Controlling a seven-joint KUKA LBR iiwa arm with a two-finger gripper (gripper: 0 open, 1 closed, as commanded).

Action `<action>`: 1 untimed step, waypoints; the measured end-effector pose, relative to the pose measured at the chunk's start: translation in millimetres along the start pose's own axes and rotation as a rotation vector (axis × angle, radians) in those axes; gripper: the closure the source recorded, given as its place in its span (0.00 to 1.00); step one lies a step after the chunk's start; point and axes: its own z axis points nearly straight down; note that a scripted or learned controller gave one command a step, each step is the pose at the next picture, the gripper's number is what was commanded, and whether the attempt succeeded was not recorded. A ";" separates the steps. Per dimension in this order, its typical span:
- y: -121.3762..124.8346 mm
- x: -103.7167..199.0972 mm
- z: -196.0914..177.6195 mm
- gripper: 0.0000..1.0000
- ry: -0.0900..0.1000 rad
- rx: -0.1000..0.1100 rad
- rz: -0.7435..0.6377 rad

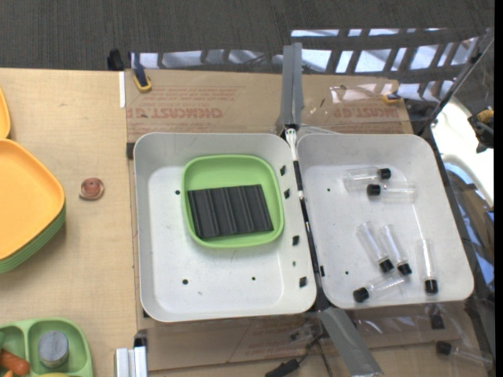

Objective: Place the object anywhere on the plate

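Note:
A green square plate point(232, 173) sits in the left bin point(157, 281), toward its back. A dark grey ribbed rectangular block point(230, 211) lies flat on the plate. The right bin point(330, 226) holds several clear plastic tubes with black caps: two near the back point(376, 181) and several near the front point(389, 251), all lying on their sides.
A stack of orange plates point(23, 203) sits at the left edge of the wooden bench. A small red knob point(92, 188) lies beside it. A green divided tray point(43, 348) with food items is at the bottom left. Cardboard point(204, 108) lies behind the bins.

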 end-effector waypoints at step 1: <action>-43.1 15.7 81.0 0.00 0.000 0.001 0.002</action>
